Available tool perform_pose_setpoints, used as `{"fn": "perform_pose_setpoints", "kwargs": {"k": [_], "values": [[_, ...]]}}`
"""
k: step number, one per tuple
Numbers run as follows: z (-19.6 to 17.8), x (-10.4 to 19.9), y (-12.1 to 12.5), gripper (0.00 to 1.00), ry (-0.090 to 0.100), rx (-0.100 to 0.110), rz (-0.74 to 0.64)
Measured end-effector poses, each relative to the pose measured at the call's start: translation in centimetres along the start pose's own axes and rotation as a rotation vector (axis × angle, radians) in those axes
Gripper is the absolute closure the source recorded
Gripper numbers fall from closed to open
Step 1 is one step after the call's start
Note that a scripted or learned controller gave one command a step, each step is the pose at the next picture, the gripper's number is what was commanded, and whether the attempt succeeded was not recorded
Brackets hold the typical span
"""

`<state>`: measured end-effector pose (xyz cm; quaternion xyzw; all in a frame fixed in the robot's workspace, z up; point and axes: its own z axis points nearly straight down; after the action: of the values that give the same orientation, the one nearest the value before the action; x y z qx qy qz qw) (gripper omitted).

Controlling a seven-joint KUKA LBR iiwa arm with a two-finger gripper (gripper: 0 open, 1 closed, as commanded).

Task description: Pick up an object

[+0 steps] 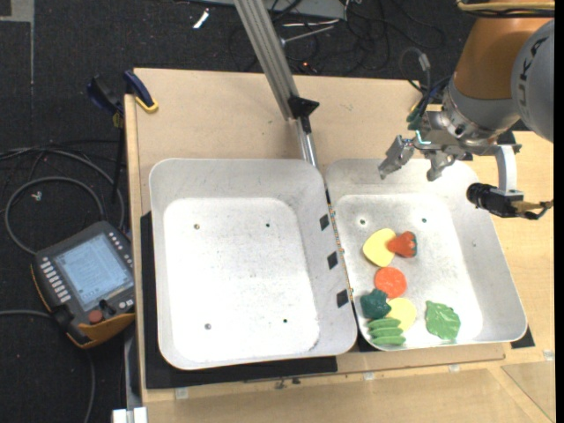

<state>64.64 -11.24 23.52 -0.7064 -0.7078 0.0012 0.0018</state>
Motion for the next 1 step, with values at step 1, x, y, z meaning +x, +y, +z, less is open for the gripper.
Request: {"fn": "perform_pose_setpoints", "kwargs": {"k": [1], "values": [[-0.28,0.0,0.09,0.0,-0.001,-0.004,-0.001]]}}
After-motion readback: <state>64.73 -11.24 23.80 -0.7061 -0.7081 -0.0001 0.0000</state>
